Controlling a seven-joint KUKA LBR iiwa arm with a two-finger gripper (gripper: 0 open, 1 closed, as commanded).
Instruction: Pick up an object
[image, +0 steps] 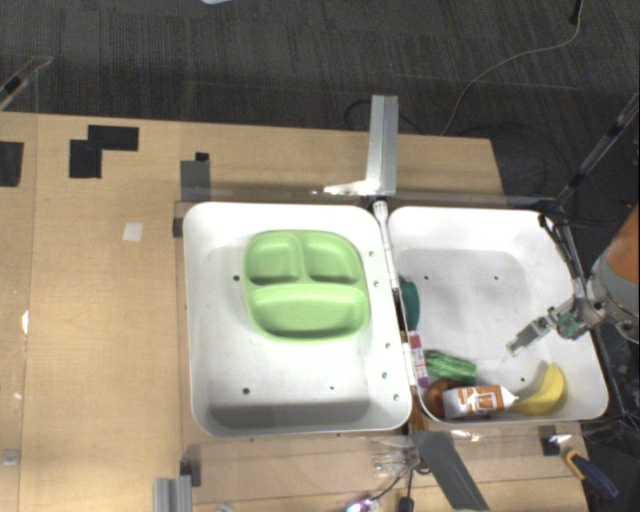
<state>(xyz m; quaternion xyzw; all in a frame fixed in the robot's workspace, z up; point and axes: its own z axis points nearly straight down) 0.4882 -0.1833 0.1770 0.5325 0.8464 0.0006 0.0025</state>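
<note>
Since the pickable items crowd the right bin's (470, 240) lower edge, the banana (541, 392) lies at lower right, just under the end effector (532, 335), whose open-or-closed state I cannot tell. Green tray (303, 283) fills left bin (215, 330).

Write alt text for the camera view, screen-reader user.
The gripper hangs over the right bin, above a banana, a small bottle and a green item at its near edge. The left bin holds a green divided tray.

Bright, even overhead light; soft shadows, slight overall blur
</note>
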